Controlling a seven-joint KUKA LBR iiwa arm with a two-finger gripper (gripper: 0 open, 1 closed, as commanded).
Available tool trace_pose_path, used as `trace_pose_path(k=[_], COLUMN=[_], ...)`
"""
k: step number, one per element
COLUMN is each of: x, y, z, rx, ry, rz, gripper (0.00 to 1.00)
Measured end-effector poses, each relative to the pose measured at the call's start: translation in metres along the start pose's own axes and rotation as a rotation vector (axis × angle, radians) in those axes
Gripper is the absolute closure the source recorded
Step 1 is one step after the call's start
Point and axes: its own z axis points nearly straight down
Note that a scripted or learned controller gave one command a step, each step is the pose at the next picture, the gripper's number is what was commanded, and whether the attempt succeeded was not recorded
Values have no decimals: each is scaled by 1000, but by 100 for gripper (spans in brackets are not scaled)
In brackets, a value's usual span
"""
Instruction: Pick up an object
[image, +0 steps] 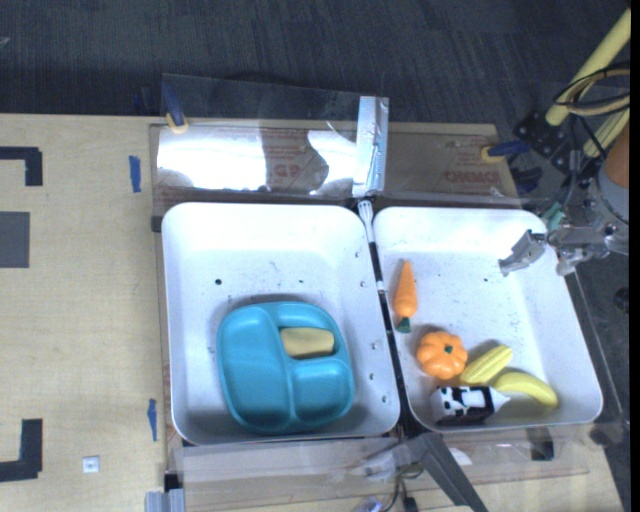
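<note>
In the right bin (470, 235) lie a toy carrot (404, 290), a small orange pumpkin (441, 353), a yellow corn cob (485, 364), a yellow banana (525, 387) and a black-and-white toy (466, 401). A blue divided plate (285, 368) rests in the left bin (260, 245), with a yellow piece of food (307, 342) in one compartment. My gripper (545, 252) hangs over the right bin's far right corner, open, with nothing between its fingers. It stands well apart from the toys.
A clear plastic panel (265, 150) stands behind the left bin. Cables and a yellow hose (590, 80) crowd the upper right. The wooden bench (75, 300) stretches to the left.
</note>
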Motion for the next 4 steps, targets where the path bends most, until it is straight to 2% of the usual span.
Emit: trace_pose_path(k=[1,2,3,4], x=[-1,-7,35,35], y=[66,-21,-80,-73], z=[39,143,141,126], rx=[-3,-6,-22,-45], ry=[-3,-3,-15,-24], rz=[-161,-346,-439,-438], gripper=[0,0,0,100])
